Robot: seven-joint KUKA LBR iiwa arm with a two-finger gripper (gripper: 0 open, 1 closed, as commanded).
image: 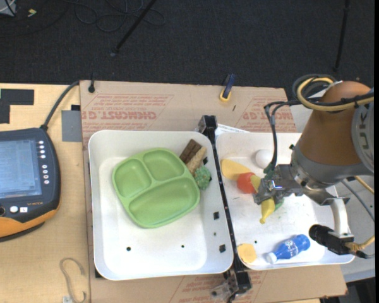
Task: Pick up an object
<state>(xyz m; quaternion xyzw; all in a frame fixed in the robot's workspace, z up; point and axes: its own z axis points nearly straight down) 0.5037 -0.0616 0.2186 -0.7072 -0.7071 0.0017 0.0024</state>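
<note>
Print first: red lettering is running across the cardboard (145, 109) behind the bins, upside down from this view and too blurred to read. The pendant (19, 175) at far left is showing a lit screen; its text is too small to make out. The cardboard is covering the bench under both bins, with black tape shapes (9, 103) sitting at its left end and a blue and yellow clamp (227, 88) gripping its back edge. Dark floor (177, 30) is lying beyond, with cables (101, 11) trailing over it. The left bin (95, 201) is holding a green divided plate (155, 188), its compartments bare, with a brown block (192, 151) and a green lump (203, 178) lying at its right rim. The right bin (290, 223) is holding a yellow wedge (232, 167), a red piece (246, 182) just beside it, a white ball (263, 157) toward the back, a blue bottle (290, 247) lying on its side at the front, and a yellow disc (247, 253) in the front left corner. The arm (331, 137) is reaching over the right bin. The gripper (270, 191) is sitting low, right of the red piece and directly above a yellow curved piece (267, 210). How wide it is standing cannot be told, nor whether it is touching that piece.
</note>
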